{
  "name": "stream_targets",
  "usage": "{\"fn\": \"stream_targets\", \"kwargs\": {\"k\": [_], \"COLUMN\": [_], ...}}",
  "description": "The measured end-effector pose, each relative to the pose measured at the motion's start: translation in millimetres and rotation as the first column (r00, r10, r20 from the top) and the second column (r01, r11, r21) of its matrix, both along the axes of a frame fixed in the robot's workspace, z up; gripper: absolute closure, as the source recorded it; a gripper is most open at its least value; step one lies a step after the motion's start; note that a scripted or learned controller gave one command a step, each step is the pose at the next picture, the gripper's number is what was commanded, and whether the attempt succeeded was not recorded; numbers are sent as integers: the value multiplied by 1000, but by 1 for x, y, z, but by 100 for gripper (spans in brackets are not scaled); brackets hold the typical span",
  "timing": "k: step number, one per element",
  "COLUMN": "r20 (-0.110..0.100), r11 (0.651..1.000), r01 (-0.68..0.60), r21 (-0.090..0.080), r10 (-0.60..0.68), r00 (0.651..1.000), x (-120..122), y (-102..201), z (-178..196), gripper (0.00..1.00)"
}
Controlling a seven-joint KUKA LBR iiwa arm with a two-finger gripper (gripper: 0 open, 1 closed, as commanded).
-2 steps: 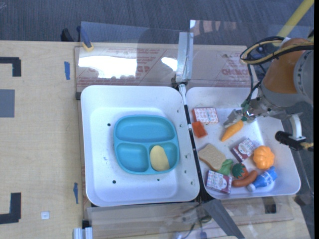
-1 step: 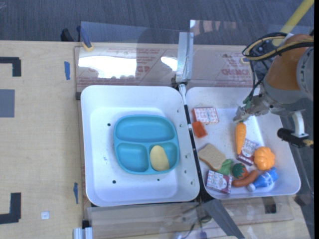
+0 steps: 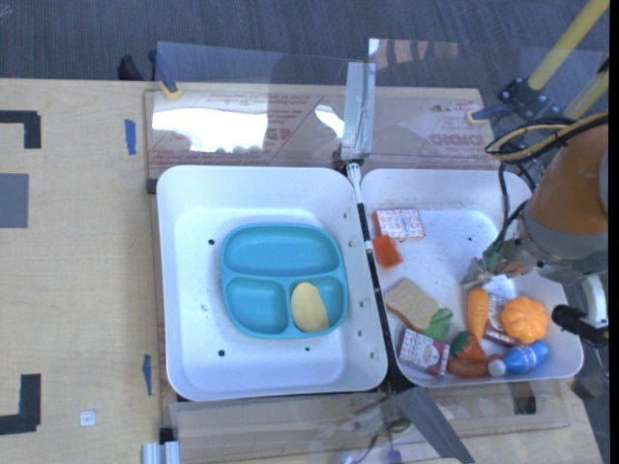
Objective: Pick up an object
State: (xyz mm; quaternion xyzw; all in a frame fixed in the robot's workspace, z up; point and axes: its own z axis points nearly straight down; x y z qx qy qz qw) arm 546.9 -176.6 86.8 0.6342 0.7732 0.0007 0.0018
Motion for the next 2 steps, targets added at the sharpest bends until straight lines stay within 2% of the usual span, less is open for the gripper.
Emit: {"fn": "stream_targets", "kwargs": {"k": [1,2], "r20": [6,4], "r11": [999,995], "r01": [41,104], "r21": [3,4], "r10": [-41,-104], "r00": [999,995], "x": [54,113], "y": [73,126], "z": [63,101], "gripper": [100,100]}}
